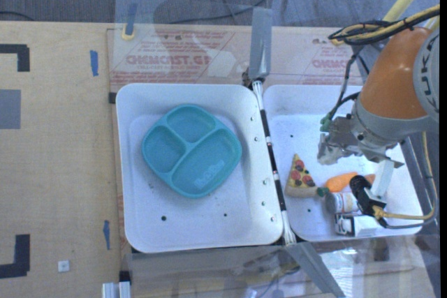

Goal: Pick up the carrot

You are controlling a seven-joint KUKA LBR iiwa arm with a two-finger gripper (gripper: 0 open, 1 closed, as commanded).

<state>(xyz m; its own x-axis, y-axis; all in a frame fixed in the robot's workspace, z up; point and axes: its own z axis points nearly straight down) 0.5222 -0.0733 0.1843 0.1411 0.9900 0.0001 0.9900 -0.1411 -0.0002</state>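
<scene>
On the tabletop (pixel 56 150) sit two white bins, edge to edge. The left bin (pixel 209 223) holds one teal plate (pixel 192 150) with three compartments, lying flat near the middle with nothing on it. It looks like a spare prop or a drop-off place rather than part of this grasp. The right bin (pixel 297 115) holds the small things, gathered toward its near side: one toy pizza slice (pixel 301 176) lying flat by the inner wall, and just beside it to the right one carrot (pixel 341 183). The carrot lies on its side on the bin floor with its green end toward the pizza, and robot hardware covers part of its far end. In front of the carrot is one small can (pixel 336 204), and nearer the front rim a further small item, too unclear to name. The end effector (pixel 336 149) hangs directly behind and above the carrot, probably lined up for a descent onto it. Whether it is apart or together cannot be told from this angle, and nothing is seen clamped in it. The single arm (pixel 398 80) reaches in from the right, so the carrot is not yet lifted.
</scene>
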